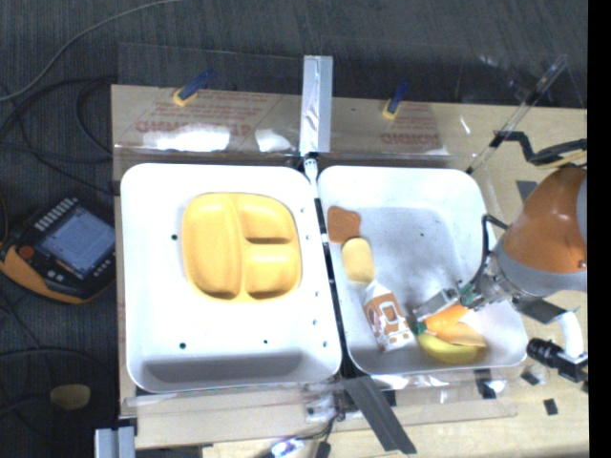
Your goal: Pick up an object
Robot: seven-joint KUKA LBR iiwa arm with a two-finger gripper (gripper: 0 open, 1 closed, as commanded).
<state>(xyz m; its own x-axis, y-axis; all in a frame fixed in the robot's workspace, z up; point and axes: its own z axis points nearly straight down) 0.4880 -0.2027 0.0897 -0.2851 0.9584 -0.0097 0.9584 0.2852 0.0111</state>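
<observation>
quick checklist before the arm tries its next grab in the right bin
1. Gripper over the right bin: ok, low in its near right corner.
2. Target within reach: ok, orange piece and yellow banana-like item lie just below it.
3. Object held: cannot tell.
4. Clutter near target: not ok, the carton lies close on the left.
5. Yellow tray in the left bin out of the way: ok.
</observation>
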